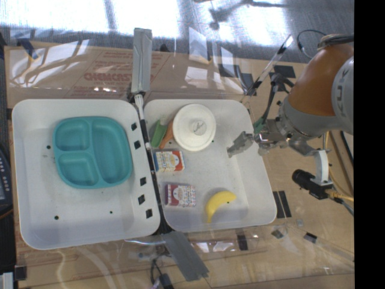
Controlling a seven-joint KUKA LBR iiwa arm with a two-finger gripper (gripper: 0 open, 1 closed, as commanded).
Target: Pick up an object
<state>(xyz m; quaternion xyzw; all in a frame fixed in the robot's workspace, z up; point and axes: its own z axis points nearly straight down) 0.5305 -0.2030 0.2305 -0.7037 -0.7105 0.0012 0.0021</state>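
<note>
Camera view first, since that's all we've got: the gripper (240, 143) hangs over the right side of the right bin (255, 188), nothing between its fingers that we can see. Whether the jaws are spread or pressed together, we honestly can't tell from this angle, it's just a grey blob at the tip.

Pick candidates all sit in that same bin. The banana (219, 203) lies toward the near edge, below and a bit left of the gripper, long axis running roughly diagonal. The white round lid (194, 127) is left of the gripper and near it. Two small cartons, the upper carton (169, 161) and the lower carton (180, 195), sit further left near the divider. A green thing (158, 133) is tucked beside the lid.

Our guess: lid or banana is the closest grab. The teal divided plate (92, 152) sits in the left bin (30, 221), well apart.
</note>
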